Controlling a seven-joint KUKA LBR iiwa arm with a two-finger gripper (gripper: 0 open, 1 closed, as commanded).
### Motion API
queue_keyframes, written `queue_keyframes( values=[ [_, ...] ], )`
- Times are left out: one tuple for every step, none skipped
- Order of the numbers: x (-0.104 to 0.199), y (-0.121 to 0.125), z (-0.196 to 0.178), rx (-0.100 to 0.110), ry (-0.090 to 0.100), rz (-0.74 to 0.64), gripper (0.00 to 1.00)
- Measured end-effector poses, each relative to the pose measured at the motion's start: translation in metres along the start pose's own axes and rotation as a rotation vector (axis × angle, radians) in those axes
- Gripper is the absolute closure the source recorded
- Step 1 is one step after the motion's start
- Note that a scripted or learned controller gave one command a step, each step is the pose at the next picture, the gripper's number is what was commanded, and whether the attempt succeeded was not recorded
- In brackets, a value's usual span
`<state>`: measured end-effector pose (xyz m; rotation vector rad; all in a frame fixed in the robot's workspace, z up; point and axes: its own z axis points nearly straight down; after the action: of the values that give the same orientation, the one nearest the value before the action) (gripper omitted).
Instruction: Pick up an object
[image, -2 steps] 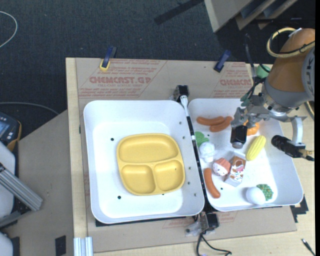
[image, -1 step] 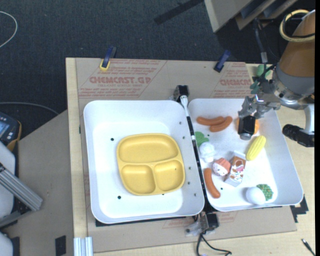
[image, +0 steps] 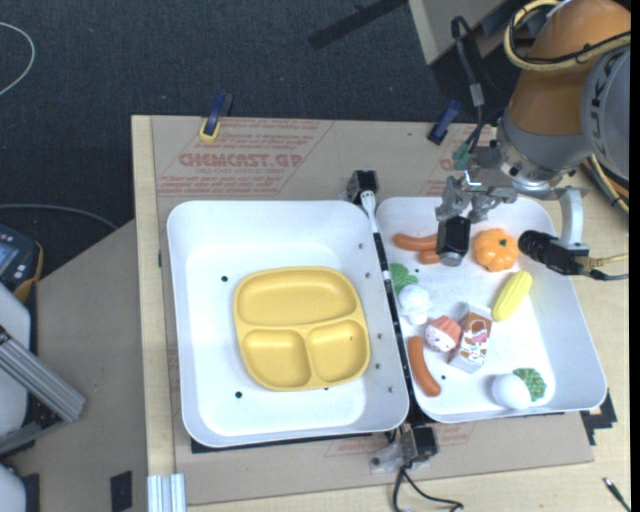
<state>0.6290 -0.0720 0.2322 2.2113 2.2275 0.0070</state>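
My gripper (image: 452, 243) hangs low over the back of the right bin (image: 578, 340). It sits between an orange sausage (image: 413, 241) on its left and a small orange pumpkin (image: 495, 250) on its right, close to both. I see nothing held in it. Further forward lie a yellow corn cob (image: 511, 295), a green piece (image: 401, 274), a white lump (image: 413, 300), a red-and-white toy (image: 443, 334), a small carton (image: 474, 342), a second sausage (image: 423, 364) and a white-and-green ball (image: 517, 388).
The left bin (image: 195, 300) holds a yellow divided plate (image: 300, 327). A ridge (image: 385, 290) separates the two bins. The grey and orange arm (image: 560, 90) comes in from the upper right, with a black part (image: 548, 250) beside the pumpkin.
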Motion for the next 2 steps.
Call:
queue_keyframes(
  values=[
    [0.044, 0.018, 0.016, 0.002, -0.001, 0.003, 1.00],
    [0.055, 0.024, 0.012, 0.001, -0.002, 0.005, 1.00]
  ],
)
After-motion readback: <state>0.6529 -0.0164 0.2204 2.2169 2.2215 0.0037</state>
